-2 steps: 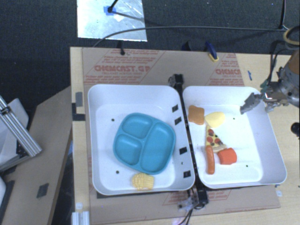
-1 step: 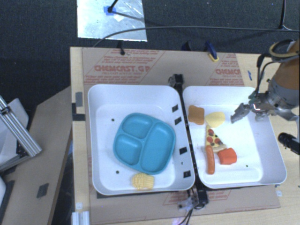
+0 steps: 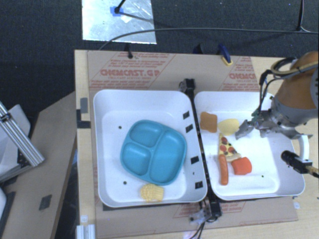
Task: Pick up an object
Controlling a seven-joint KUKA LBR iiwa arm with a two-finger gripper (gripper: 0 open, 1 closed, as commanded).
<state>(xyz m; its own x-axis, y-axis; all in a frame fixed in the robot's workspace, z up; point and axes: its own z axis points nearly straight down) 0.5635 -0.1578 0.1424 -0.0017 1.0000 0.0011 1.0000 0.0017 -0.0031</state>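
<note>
Pincer (image 3: 245, 130) just beside yellow piece (image 3: 229, 126)

Glossy white plastic bins (image 3: 149, 101), matt blue plastic plate (image 3: 153, 152), crinkled foil sheet (image 3: 118, 14)

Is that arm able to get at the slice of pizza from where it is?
Probably yes. The gripper hovers in the right bin just beside the pizza slice, and nothing lies on top of it.
</note>
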